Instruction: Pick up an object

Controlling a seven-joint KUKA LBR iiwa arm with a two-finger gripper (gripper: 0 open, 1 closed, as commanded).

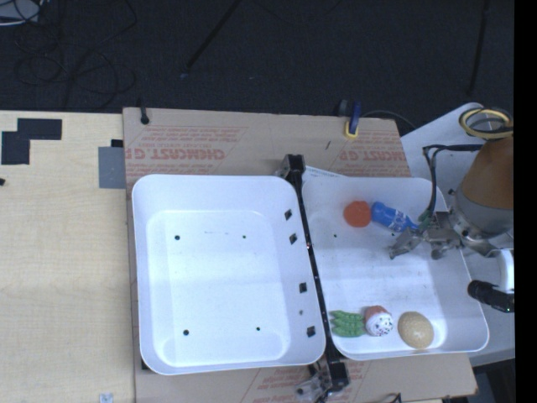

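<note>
Objects for the picking all sit in the right bin (436, 305), and that is where the arm (491, 183) is working from the right-hand side. Nearest the action is a blue object (392, 217), bottle-like and lying on its side near the far wall, with an orange ball (357, 214) just beside it on the left, close enough that the two may be touching. Down along the near wall, three more wait in a row: a green leafy piece (346, 323), a small white-and-red spotted thing (378, 321) against it, and a tan egg-shaped item (415, 329) just to the right.

The gripper (419, 240) hangs low over the right half of this bin, its dark metal tips pointing toward the blue object and ending just short of it. Whether the gripper is spread or closed cannot be told from this angle; the tips blur into one tangle of metal and cable. Nothing can be seen caught in it, so call it empty-handed for now.

Why this spot? The blue object is the closest candidate, and lying flat it offers a long, narrow body to pinch across. The catch, by this commentator's reckoning, is the orange ball crowding it: a sloppy close could nudge the ball or roll the bottle toward the wall. The left bin (151, 225) holds nothing of interest, so the lift is not yet done.
</note>
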